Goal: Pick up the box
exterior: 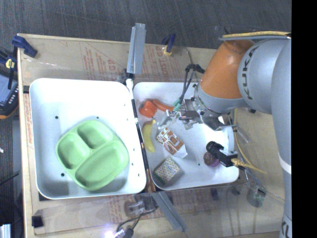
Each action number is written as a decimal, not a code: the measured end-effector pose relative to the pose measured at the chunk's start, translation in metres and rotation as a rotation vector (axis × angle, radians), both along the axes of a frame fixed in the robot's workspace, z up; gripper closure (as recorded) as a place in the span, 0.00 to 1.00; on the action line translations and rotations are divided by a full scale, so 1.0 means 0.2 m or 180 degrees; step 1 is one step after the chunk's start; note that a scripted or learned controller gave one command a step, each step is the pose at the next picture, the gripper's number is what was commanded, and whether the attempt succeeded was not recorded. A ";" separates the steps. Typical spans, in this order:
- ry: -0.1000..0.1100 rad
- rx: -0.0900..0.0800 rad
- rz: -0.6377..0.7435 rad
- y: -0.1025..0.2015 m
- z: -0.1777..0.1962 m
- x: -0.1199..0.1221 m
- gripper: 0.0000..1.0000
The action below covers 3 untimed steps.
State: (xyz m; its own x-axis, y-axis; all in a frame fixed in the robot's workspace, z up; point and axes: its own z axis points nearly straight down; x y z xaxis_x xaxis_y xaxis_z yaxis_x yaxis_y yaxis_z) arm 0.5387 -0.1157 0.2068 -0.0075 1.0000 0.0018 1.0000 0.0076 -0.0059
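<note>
The arm (pixel 233 78) is stretched in over the right bin (pixel 218 180), wrist bent down, hand (pixel 174 114) hung low above the clutter; whether it is apart or together cannot be told. Just below the hand, the box (pixel 171 142) is seen lying tilted, white with brown printing, beside a banana (pixel 148 135).
</note>
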 end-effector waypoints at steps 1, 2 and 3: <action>-0.0004 -0.0010 -0.0068 -0.24 -0.40 0.23 0.00; -0.0014 -0.0004 0.0251 -0.45 -0.58 0.47 0.00; -0.0025 -0.0006 0.1338 -0.46 -0.45 0.60 0.00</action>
